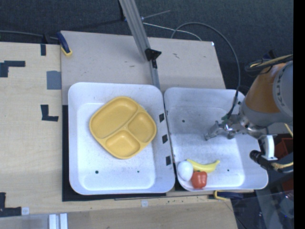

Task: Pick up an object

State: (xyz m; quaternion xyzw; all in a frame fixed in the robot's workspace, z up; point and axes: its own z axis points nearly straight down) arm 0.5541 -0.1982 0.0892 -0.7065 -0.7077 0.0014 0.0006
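A yellow banana [206, 165], a white egg-shaped object [185, 170] and a red pepper-like object [199, 179] lie together at the front edge of the right bin [190, 109]. My gripper [212, 133] hangs over the middle right of that bin, above and slightly right of the three objects, pointing left. Nothing shows between its fingers. A yellow divided plate [123, 126] lies in the left bin [81, 175].
The grey arm with its orange band [267, 97] comes in from the right over the right bin's rim. A metal pole [136, 23] slants down to the back of the divider between the bins. A cable [233, 66] loops behind the right bin.
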